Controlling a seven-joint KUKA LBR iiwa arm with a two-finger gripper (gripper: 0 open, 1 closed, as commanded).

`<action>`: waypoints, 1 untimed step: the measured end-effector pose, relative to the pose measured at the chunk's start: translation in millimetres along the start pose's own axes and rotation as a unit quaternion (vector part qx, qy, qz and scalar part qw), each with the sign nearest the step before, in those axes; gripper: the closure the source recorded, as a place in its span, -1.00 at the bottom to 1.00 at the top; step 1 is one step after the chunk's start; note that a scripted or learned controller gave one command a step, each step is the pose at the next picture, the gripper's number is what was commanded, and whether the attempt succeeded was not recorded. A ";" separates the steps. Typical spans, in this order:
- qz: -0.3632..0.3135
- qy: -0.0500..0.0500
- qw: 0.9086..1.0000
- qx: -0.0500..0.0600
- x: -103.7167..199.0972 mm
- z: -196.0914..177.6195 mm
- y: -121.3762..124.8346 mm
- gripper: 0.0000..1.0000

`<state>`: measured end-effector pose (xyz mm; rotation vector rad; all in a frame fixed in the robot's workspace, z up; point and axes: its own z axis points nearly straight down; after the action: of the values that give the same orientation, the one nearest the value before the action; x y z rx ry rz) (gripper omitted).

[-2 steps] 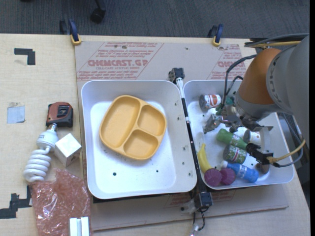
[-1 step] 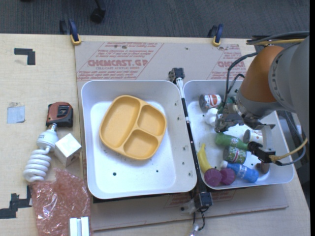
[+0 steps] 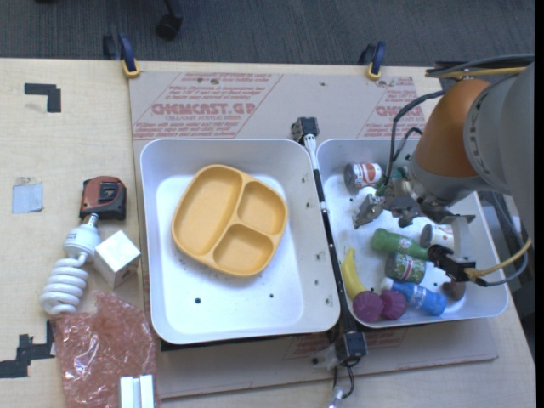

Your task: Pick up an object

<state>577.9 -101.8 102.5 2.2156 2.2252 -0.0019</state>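
Here the hand hangs low in the right bin, near its far-left corner; whether it grips anything, I cannot tell. The nearest object, a green bottle, lies just nearward, long axis crosswise.

arm — reaching in from right, bent downward; hand — low, pointing left

Two white bins, one yellow divided plate, two green bottles, one blue bottle, one banana
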 end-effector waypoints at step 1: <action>-0.001 0.000 1.000 0.000 -0.4 -10.0 0.5 1.00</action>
<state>578.4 -102.2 112.5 2.2127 2.2264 -0.0019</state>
